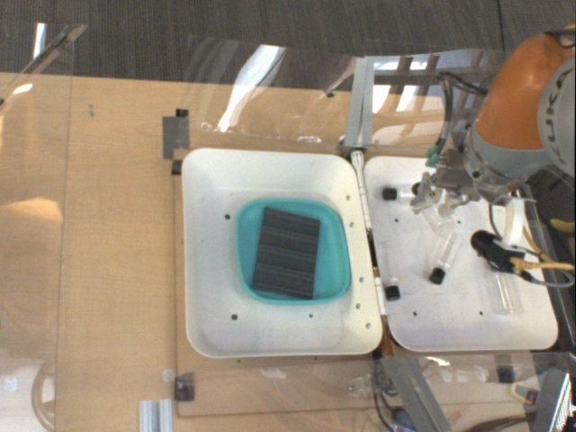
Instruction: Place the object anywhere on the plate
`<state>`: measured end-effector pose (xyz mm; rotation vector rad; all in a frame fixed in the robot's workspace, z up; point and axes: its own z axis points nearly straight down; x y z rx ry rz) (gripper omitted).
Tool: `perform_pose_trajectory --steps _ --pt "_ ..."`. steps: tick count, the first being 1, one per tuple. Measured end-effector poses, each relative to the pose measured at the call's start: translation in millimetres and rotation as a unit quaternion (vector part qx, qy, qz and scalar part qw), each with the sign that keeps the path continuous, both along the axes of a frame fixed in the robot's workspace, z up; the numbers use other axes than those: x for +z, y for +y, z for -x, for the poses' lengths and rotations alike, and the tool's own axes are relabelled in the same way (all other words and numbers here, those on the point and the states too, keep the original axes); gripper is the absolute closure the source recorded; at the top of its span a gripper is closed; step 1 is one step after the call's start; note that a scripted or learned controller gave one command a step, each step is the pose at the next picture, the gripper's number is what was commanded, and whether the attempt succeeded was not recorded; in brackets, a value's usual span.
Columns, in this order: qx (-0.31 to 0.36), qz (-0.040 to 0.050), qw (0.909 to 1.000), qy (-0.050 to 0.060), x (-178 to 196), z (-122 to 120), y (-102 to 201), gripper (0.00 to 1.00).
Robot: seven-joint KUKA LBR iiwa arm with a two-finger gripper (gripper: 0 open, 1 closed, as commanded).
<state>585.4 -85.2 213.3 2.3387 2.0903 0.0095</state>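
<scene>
on teal plate (335,268), dark block (287,255), rim clear

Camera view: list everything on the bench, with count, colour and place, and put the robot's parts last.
Bins: two, white, side by side; left bin, right bin.
Plate: one, teal, square with rounded corners, middle of the left bin.
Ribbed block: one, dark grey, lying flat on the plate.
Bench: one, light wood, under both bins.
Clear screen: one, see-through, over the bench's left side.
Arm: one, grey with an orange band, reaching in from the right over the right bin.
Gripper: one, clear fingers with black tips, above the right bin's floor.
</scene>
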Motion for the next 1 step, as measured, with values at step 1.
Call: perform_pose_trajectory --steps 1 --pt "0.139 0.0004 0.9902 0.002 -28.7 51.9 121.4 1.00"
